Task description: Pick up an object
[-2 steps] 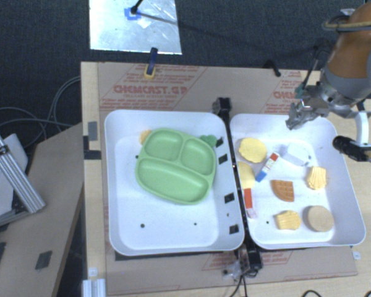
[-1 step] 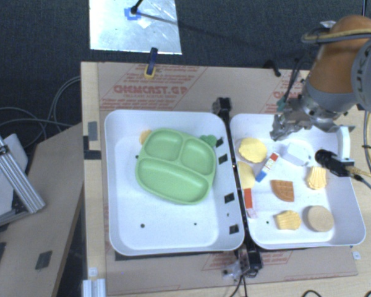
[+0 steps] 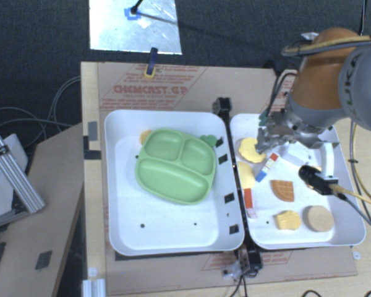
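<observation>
- The gripper (image 3: 264,142) hangs low over the back of the right bin (image 3: 353,226); how wide it stands cannot be told.
- A yellow piece (image 3: 247,151) lies just beside it, nothing visibly held.
- A waffle (image 3: 283,190) and a round biscuit (image 3: 318,218) lie nearer the front.
- A green plate (image 3: 176,166) sits in the left bin (image 3: 120,228).

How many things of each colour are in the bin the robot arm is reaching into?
yellow pieces: 3
orange waffle: 1
tan disc: 1
red sticks: 2
Total: 7
</observation>
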Robot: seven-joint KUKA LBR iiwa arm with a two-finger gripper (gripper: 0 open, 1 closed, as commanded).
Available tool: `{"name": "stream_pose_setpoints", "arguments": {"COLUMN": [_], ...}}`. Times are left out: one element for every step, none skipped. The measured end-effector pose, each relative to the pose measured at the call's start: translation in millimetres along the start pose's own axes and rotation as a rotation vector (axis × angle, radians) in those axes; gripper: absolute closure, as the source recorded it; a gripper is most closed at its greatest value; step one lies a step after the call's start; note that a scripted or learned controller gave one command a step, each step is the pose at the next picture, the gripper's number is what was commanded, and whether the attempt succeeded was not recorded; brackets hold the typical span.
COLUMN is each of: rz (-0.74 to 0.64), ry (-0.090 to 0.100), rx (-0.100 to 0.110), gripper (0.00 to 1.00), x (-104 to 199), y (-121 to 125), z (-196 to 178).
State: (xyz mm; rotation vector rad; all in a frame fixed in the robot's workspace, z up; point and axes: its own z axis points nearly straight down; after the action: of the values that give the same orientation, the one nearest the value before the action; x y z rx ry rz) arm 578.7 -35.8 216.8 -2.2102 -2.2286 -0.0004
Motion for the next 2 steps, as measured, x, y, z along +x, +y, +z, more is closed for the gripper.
{"name": "stream_pose_setpoints", "arguments": {"rz": [0.0,0.002], "ry": [0.0,-0.001], "rx": [-0.001,0.0], "gripper": [1.0,1.0], "x": [43,86], "y": [-21,-50], "z": [0,3]}}
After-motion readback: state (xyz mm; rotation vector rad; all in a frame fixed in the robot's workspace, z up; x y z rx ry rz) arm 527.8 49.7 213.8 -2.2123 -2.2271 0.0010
